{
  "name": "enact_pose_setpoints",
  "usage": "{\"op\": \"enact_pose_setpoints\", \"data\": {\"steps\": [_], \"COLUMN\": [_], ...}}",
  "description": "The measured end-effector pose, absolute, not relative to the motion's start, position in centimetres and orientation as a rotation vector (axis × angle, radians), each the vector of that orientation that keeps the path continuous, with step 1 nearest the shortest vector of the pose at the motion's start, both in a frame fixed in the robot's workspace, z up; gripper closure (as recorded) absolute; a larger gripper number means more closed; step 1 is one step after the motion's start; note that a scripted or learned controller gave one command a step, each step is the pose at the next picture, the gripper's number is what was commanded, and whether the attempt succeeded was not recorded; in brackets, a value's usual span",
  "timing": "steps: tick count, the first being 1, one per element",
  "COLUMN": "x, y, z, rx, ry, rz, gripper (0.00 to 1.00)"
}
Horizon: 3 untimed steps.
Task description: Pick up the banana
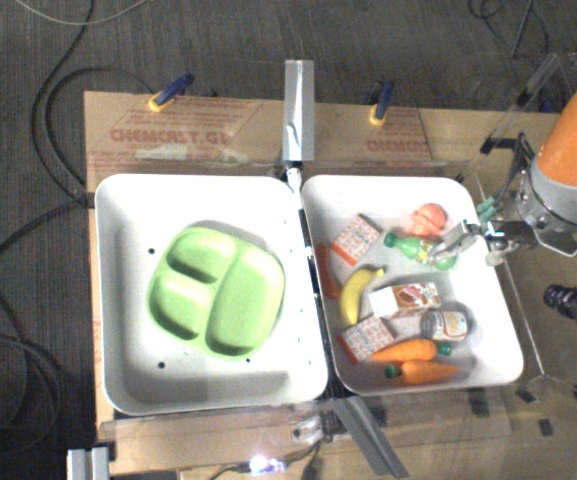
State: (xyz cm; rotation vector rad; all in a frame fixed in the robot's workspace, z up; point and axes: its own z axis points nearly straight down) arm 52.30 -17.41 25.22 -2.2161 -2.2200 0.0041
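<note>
The yellow banana [356,294] lies in the right bin [503,353], near its left wall, curved and pointing toward the bin's middle. My gripper [473,245] hangs over the bin's right side, well to the right of the banana and above it in the picture. It is open with nothing between its fingers. One finger [455,236] reaches over the green bottle [413,246]. The banana is untouched.
Around the banana lie small cartons [354,238] [368,338] [413,296], two carrots [408,351] [430,372], a can [446,323] and a pink fruit [429,218]. The left bin [118,368] holds a green divided plate [218,290].
</note>
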Motion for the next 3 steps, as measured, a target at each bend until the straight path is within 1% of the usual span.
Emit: {"op": "enact_pose_setpoints", "data": {"steps": [1, 2, 3], "x": [53.0, 52.3, 51.1], "y": [-9.5, -2.0, -4.6], "z": [23.2, 18.2, 18.3], "rx": [-2.105, -1.977, -1.947], "ry": [-2.327, -2.435, -2.46], "rz": [0.004, 0.005, 0.005], "gripper": [0.0, 0.0, 0.0]}}
